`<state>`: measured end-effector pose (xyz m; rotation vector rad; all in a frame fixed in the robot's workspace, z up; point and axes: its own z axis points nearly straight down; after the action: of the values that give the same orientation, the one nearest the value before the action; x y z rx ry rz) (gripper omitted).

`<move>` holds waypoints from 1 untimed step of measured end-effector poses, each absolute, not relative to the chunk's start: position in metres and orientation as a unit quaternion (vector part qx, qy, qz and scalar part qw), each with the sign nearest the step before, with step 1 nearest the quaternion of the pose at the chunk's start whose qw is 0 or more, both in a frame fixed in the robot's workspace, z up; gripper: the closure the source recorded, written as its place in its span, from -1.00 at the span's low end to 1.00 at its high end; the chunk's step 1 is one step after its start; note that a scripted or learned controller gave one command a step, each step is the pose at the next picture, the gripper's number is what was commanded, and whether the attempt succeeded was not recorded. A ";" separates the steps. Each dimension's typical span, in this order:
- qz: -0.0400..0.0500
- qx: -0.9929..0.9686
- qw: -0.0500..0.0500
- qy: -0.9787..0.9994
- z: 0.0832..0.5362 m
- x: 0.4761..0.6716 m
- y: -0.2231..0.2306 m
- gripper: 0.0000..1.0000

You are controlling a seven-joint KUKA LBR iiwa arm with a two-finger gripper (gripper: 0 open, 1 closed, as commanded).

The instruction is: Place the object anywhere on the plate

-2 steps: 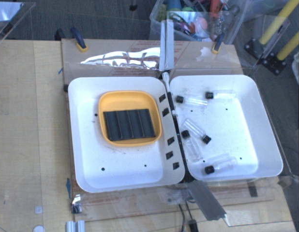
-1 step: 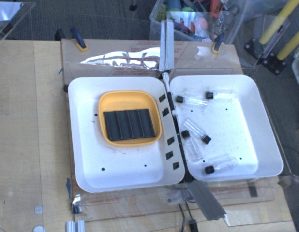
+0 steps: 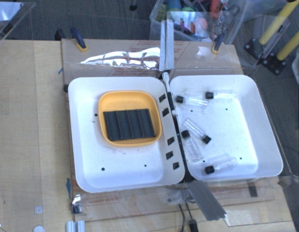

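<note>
Now, left of centre, the left bin [image 3: 86, 168] holds a yellow plate [image 3: 105, 103] bearing a dark ridged block [image 3: 129, 124]; clear vials [image 3: 194, 131] scatter the right bin [image 3: 258, 124]; gripper state: cannot tell.

Glossy yellow plastic plate [image 3: 129, 100] bears a matt black ribbed insert [image 3: 129, 124]; beside it, clear glossy vials [image 3: 194, 132] on smooth white plastic bin [image 3: 246, 129]; bench [image 3: 28, 129] pale wood.

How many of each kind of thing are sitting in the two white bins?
Yellow plate: 1
Ridged black block on the plate: 1
Clear tubes with black caps, in the right bin: 5
Total: 7
</note>
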<state>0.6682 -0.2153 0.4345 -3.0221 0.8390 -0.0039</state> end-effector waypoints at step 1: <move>-0.001 -0.991 0.003 0.131 0.434 0.668 -0.219 1.00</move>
<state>0.6681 -0.2195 0.4343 -3.1095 0.4106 -0.0042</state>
